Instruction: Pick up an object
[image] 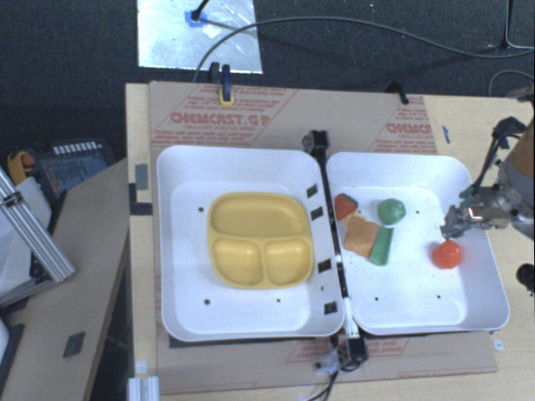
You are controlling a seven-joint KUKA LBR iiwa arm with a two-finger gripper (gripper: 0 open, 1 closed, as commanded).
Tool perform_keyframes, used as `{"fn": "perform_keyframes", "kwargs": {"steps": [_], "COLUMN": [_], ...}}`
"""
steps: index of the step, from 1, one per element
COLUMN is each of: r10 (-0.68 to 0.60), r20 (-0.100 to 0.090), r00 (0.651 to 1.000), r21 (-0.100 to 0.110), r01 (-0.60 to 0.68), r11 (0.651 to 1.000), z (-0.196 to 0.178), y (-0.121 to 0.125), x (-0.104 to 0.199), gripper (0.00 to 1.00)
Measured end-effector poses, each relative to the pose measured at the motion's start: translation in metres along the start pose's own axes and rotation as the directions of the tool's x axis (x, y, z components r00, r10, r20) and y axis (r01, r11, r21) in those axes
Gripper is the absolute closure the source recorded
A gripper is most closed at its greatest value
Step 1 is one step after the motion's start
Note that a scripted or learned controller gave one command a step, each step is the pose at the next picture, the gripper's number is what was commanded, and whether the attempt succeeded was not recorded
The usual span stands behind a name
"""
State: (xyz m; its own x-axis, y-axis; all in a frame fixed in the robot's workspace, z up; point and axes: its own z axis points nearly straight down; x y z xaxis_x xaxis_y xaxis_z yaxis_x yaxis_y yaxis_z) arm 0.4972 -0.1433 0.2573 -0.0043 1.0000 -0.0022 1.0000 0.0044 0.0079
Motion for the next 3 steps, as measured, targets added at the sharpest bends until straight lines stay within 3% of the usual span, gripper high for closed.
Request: {"fn": "perform_keyframes", "kwargs": {"steps": [3], "r10": [-0.005], "r20": [-0.004], "r00": [1.000], "r21": [0.005], "r01": [0.005], "r11": [1.000], "z": [0.007], "y": [0.059], "x": [0.139], "gripper": [1.00]}}
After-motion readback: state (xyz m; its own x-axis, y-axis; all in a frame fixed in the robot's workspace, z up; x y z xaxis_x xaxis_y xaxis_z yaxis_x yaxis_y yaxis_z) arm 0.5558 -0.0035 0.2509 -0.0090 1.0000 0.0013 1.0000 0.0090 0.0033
